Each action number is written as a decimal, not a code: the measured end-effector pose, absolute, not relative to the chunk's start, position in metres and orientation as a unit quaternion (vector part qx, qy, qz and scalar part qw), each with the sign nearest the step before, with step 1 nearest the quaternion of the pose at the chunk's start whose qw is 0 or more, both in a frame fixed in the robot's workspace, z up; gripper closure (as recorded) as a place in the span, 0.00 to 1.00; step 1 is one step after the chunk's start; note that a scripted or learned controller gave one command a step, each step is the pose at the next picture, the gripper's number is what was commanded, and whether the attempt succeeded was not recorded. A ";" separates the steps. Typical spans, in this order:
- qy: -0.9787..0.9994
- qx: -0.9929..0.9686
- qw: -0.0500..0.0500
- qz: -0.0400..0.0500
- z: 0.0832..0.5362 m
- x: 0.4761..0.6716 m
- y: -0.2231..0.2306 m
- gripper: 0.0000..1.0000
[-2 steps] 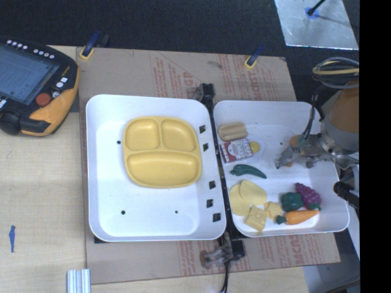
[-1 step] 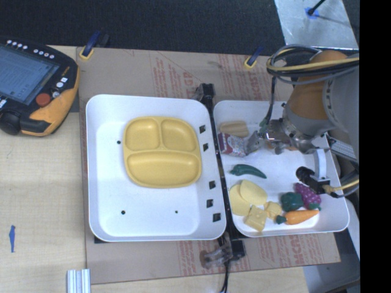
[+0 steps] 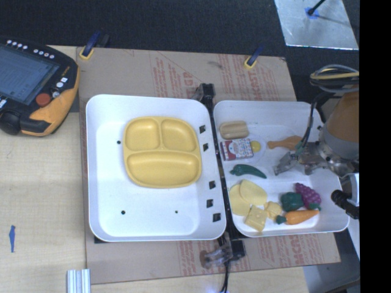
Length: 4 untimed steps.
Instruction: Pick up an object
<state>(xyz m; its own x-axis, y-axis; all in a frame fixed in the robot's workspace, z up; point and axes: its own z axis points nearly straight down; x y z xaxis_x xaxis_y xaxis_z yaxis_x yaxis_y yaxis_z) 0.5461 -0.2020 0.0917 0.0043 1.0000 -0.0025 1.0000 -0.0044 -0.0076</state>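
Target undecided: lies among small toy foods in the white right bin, nothing lifted yet. Nearest candidates: brown plastic drumstick just up-frame of the grey two-finger gripper, and purple plastic grape bunch just below it. Hangs low over bare bin floor between those 2, gripping nothing visible; cannot tell how wide it stands.

Likely failures, as a judgement:
- Closing on bare floor, since the gripper sits between items, not over 1.
- Nudging the drumstick toward the bin's far wall, where a grasp gets harder.
- Catching 2 items at once in the crowded near corner: grapes, dark green broccoli floret and orange carrot lie touching or nearly so.
- Slipping off rounded, smooth plastic.

Farther out: green pepper, pale yellow cheese wedges, red-labelled packet, tan bread roll. Beyond, yellow 3-compartment plate in the white left bin, well apart.
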 end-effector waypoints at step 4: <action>-0.708 -0.706 0.005 0.004 0.119 0.594 -0.212 0.00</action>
